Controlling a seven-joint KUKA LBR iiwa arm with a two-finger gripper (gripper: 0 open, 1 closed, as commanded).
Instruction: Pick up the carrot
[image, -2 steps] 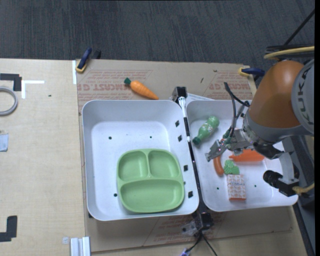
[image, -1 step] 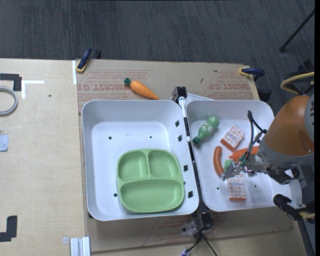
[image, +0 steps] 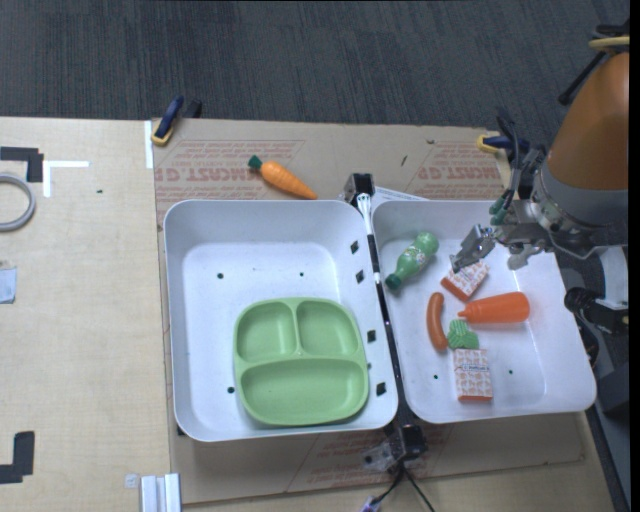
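From above, two white bins sit side by side on a sheet of brown cardboard (image: 420, 170). The right bin (image: 545, 390) holds five loose things: a carrot (image: 492, 310) lying on its side near the middle with its green top pointing left, a small box (image: 467, 281) just above it, a green bottle (image: 411, 259) tilted toward the upper left corner, a red sausage (image: 436, 320) lying to the left of the carrot, and a juice carton (image: 472, 378) below it. The carrot's green end nearly meets the top of the carton, and the small box lies close against the carrot's upper edge, so that toy is crowded on three sides. A second carrot (image: 281, 177) lies outside the bins on the cardboard behind the left bin (image: 200, 300), which holds one green divided plate (image: 300, 360). The gripper (image: 478, 246) hangs over the upper part of the right bin, its metal fingers (image: 470, 248) just above the small box; they look slightly apart with nothing between them, though glare and the wrist's clutter make this hard to read. The arm (image: 595, 120) is cut off at the right edge. Blue-and-yellow clamps (image: 168, 118) grip the cardboard's far corners; two can be counted.
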